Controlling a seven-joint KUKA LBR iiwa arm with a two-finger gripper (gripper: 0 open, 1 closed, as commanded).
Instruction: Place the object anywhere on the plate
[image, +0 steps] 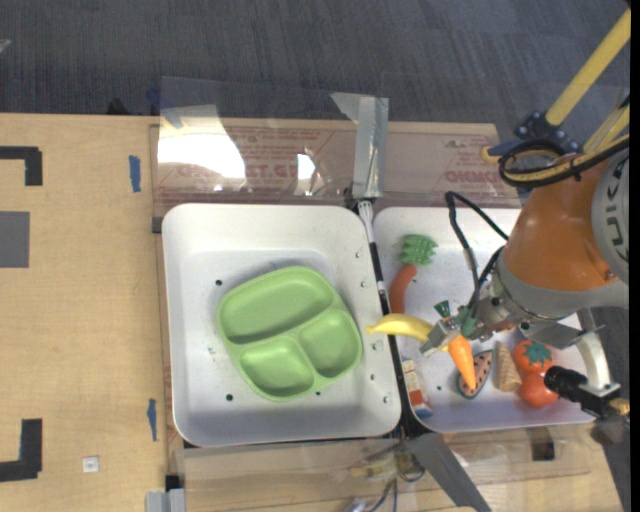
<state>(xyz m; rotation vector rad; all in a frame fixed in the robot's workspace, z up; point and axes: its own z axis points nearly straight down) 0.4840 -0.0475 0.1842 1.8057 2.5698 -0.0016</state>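
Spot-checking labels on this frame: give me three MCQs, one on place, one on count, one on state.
1. Where is the green plate?
A. In the left bin
B. In the right bin
C. On the cardboard

2. How many compartments does the plate have?
A. Two
B. Three
C. Four

3. What state is the plate in?
A. Holding the banana
B. Holding the carrot
C. Nothing on it

Answers:
1 A: it lies in the left bin, while the toys sit in the right bin.
2 B: one long section and two smaller ones.
3 C: the banana lies at the divider between the bins, and the carrot lies in the right bin by the gripper.
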